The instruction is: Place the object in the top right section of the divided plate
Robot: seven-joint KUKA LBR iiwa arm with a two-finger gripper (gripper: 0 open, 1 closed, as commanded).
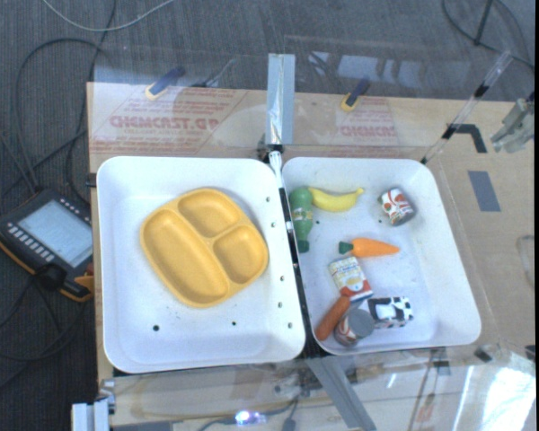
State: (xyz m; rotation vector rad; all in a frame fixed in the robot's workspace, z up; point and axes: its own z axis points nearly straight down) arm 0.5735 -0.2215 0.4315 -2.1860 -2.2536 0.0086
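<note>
Two white bins are sitting side by side on the tabletop [108,124]. The left bin [126,330] is holding the yellow divided plate [204,245], its top right section lying near the bin's inner edge. In the right bin [449,268]: banana [335,199] and green bottle [301,214] by the top left corner, small can [396,206] toward the top right, carrot [370,248] mid-bin, carton [349,277] below it, sausage [331,318] and black-and-white cow toy [391,311] along the bottom edge. My jaws: can't tell their state.

Arm's end [514,129], pale grey, at the upper right edge.
</note>
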